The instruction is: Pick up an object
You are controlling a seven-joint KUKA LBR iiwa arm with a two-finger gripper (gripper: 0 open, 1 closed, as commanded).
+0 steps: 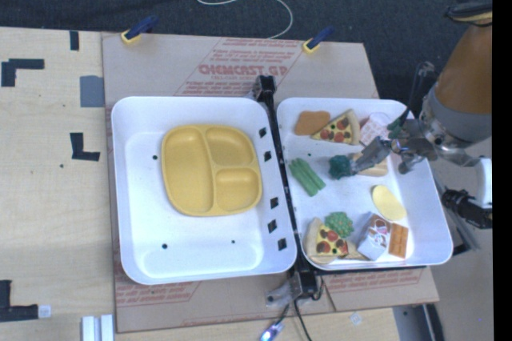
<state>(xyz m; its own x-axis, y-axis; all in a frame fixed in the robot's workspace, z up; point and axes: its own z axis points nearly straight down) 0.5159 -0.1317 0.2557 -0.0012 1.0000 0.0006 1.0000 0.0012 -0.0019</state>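
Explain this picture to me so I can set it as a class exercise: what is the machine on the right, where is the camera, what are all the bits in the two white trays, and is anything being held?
The camera is fixed above a bench and looks down at a slant. The grey and orange shape on the right is a robot arm reaching in; its pincer hangs over the right bin. I cannot tell whether the pincer is open or shut, and nothing shows as held.

The left bin holds a yellow divided plate. The right bin holds toy food: a pizza slice near the top, a green pea pod, a dark green broccoli piece just left of the pincer, a yellow oval piece, and a second pizza slice at the bottom, beside a small carton.
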